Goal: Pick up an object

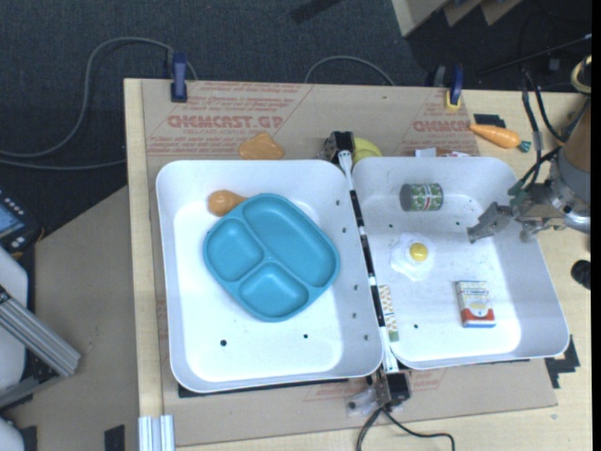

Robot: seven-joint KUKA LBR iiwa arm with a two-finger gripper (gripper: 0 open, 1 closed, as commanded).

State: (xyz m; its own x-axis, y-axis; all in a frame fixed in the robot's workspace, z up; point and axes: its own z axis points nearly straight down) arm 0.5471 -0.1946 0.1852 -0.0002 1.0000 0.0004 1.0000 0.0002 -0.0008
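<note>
2 shallow white bins side by side on a bench. In the left bin (188,327): a blue divided plate (270,255) with 3 compartments, long axis running from upper left to lower right, and a small orange item (223,201) touching the plate's upper-left edge. In the right bin (535,318): a green-labelled can (422,196) on its side near the far wall, long axis roughly left to right across the view; a fried-egg toy (414,255) near the middle, yolk up; a small carton (476,303) toward the near right, long axis roughly far to near, red end toward the near edge.

Gripper (504,222) over the right bin's far-right part, reaching in from the right, pointing left. Fingers (485,225) spread, seemingly wide, though blurred; nothing between them. Apart from the can, egg and carton alike; the can to its left, the carton below it in the view.

Beyond the bins on the bench: an orange lump (260,146), a yellow-green round item (364,148) half hidden behind the bins' junction, a toy carrot (495,135) at the far right. 2 blue clamps (178,76) on the far edge.
</note>
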